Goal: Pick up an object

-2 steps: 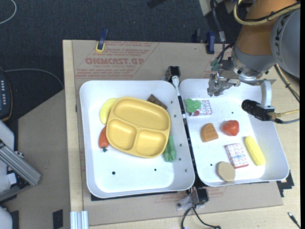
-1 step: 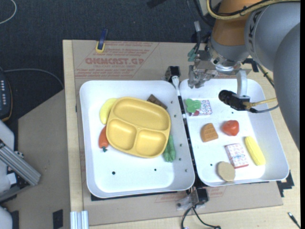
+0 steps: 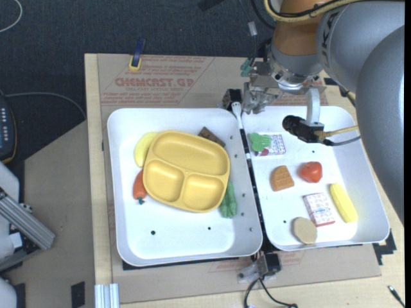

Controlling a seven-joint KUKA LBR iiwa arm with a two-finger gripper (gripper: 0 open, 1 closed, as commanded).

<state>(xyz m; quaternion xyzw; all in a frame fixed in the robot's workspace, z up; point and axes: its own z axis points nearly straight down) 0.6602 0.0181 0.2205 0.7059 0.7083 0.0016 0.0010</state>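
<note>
My gripper (image 3: 255, 102) hangs at the far rim of the right bin (image 3: 369, 218); whether it is clenched or released, I cannot tell. Just below it lies a green-and-white packet (image 3: 267, 144); a tomato (image 3: 311, 171) and brown cracker (image 3: 281, 178) lie farther below.

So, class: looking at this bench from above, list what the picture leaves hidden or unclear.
- Yellow divided plastic tray covers most of a yellow banana-shaped item, an orange-red item, a green item and a brown item.
- Pincer: small and dark below the wrist, so its state is unreadable.
- Print on the small red-and-white packet: too small.
</note>
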